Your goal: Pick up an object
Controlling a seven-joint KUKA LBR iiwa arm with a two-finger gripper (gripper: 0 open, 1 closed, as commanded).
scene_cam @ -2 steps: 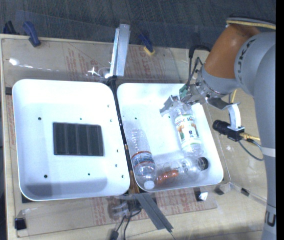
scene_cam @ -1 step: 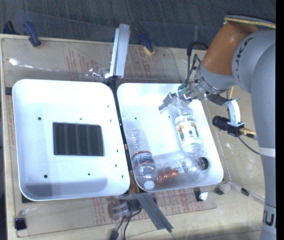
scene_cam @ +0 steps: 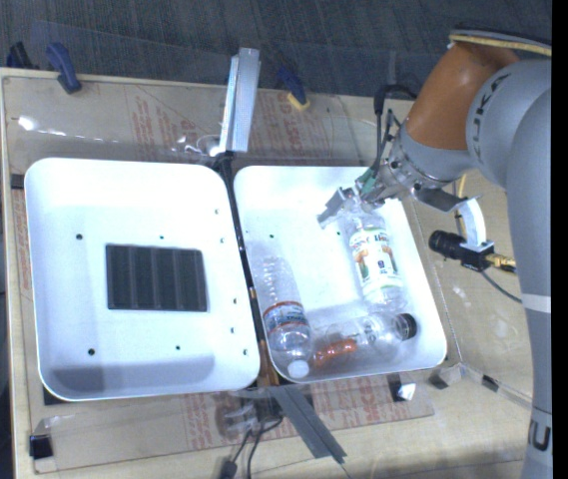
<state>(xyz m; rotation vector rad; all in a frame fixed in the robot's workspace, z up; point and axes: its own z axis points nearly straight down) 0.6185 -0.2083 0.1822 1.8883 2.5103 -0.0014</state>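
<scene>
Three clear plastic bottles in the right bin (scene_cam: 423, 312): one white-labelled bottle (scene_cam: 375, 259) by the right wall, one blue-banded bottle (scene_cam: 282, 312) at the left, one dark-capped bottle (scene_cam: 358, 339) along the near wall. One dark ridged panel (scene_cam: 156, 277) in the left bin (scene_cam: 54, 218). Gripper (scene_cam: 348, 206) just above the white-labelled bottle's top; cannot tell whether clenched or released

My arm (scene_cam: 508, 138) comes in from three o'clock, its grey column rising up the right edge and bending over at about one o'clock. The orange band (scene_cam: 445, 93) sits at the top of that bend, just above the wrist. From there the grey wrist (scene_cam: 433, 158) slants down toward eight o'clock, ending in the hand (scene_cam: 348, 206) right of centre. The hand is tilted, not plumb, with its pale tip pointing toward eight o'clock. I cannot make out how its tip is set; the metal there blurs together. A dark cable runs along the wrist's upper side.
</scene>
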